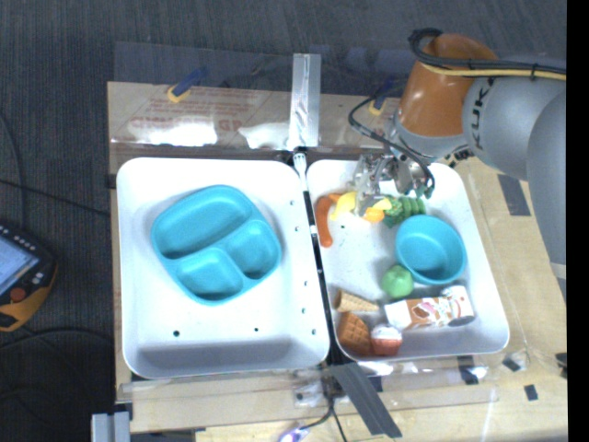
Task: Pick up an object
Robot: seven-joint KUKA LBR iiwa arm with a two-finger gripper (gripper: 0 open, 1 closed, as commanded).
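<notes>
My gripper (372,190) hangs low over the back of the right bin (479,212), below the orange wrist band. It sits right above a small yellow toy (352,206), whose yellow shows on both sides of it. The view does not show anything held. An orange carrot-like piece (324,220) lies just left of the yellow toy against the bin's left wall. A green leafy toy (406,208) lies just right of the gripper.
A blue bowl (430,250) stands in the right bin, with a green ball (398,281) and a white-and-red carton (431,311) in front of it. Waffle-brown pieces (354,325) fill the front left corner. The left bin (138,339) holds a blue divided plate (216,242).
</notes>
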